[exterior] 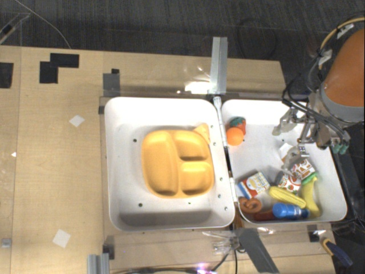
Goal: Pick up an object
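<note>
The right bin holds a pile of toy food. An orange carrot with a green top lies near its upper left wall. Along the front lie a small red and white carton, a yellow banana, a blue bottle, a brown ring-shaped piece and a red and white packet. My gripper reaches in from the right and sits just above the red and white packet, at the right side of this bin. Nothing shows clearly as held in it.
The left bin holds a yellow compartment tray in its middle. A metal post stands behind the divider between the bins. The grey arm with its orange band and cables hangs over the right bin's far right corner.
</note>
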Action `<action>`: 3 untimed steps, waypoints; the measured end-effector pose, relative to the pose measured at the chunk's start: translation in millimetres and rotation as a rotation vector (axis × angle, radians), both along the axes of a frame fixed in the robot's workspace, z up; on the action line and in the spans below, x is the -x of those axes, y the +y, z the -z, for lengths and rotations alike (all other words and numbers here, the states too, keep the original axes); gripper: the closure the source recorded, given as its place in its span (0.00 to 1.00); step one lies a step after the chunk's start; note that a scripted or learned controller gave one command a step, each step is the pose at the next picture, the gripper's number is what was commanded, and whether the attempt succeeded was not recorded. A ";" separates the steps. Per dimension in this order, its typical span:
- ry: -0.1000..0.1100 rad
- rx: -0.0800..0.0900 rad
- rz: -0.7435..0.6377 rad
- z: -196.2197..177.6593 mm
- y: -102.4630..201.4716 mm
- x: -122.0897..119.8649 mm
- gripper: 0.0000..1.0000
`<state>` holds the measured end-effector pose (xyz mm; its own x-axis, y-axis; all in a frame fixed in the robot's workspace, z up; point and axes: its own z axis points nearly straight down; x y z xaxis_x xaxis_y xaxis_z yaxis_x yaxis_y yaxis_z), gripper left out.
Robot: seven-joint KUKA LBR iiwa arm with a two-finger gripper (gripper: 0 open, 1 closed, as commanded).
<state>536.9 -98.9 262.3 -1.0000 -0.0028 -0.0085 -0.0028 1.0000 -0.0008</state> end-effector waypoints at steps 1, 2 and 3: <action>0.004 -0.002 0.264 148.5 -18.2 -18.2 0.00; -0.005 -0.004 0.495 173.7 -59.7 -76.7 0.00; 0.008 -0.001 0.299 174.9 -108.4 -124.5 0.00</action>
